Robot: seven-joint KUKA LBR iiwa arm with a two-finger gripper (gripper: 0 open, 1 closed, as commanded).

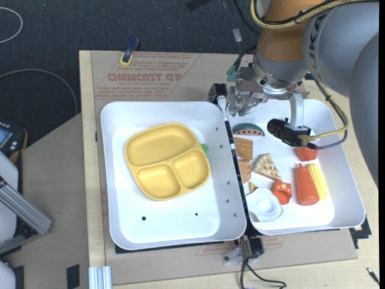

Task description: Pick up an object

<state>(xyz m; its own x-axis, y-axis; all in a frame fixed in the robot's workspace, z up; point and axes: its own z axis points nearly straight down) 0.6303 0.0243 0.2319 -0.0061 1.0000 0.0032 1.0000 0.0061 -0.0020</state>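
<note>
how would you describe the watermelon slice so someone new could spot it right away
Start at the right bin, the one holding the toy food. Go to its top left corner, beside the divider between the bins, just below the hand. The watermelon slice lies there: a small half-round with a green rind and red flesh, unlike the tan and orange pieces below it.

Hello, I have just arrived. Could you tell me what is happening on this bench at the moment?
A grey robot arm reaches in from the right, and its hand hangs over the far left corner of the right bin, near the divider. That bin holds toy food: a watermelon slice, a fried egg and an orange bottle. The left bin holds a yellow divided plate. Nothing is visibly held.
</note>
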